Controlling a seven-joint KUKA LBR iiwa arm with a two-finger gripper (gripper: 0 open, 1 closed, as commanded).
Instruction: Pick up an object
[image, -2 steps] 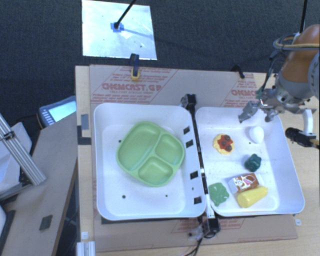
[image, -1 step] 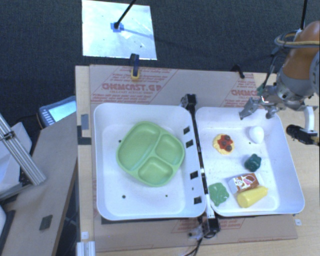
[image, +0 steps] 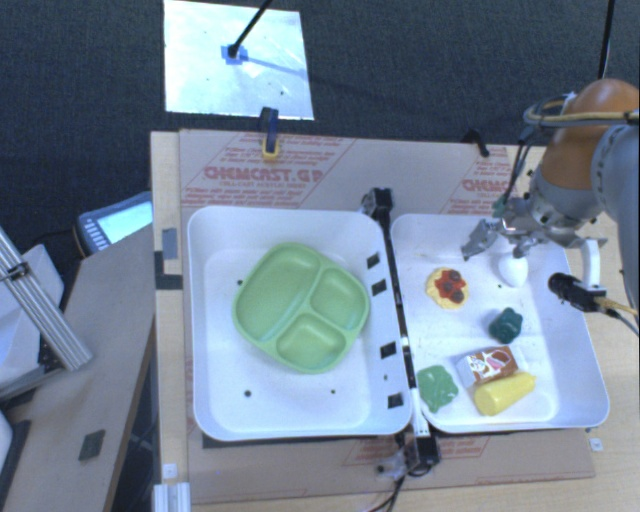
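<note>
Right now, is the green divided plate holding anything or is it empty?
Empty. The green divided plate lies flat in the left bin, and all three of its compartments show bare green.

We see open floor in the right bin (image: 420, 290) left of the pizza (image: 447, 287); toys crowd its front.

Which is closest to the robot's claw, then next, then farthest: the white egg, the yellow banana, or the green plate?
1. White egg-shaped object, just below the gripper, right bin.
2. Yellow banana-shaped toy, right bin's near corner.
3. Light green divided plate, left bin.
</note>
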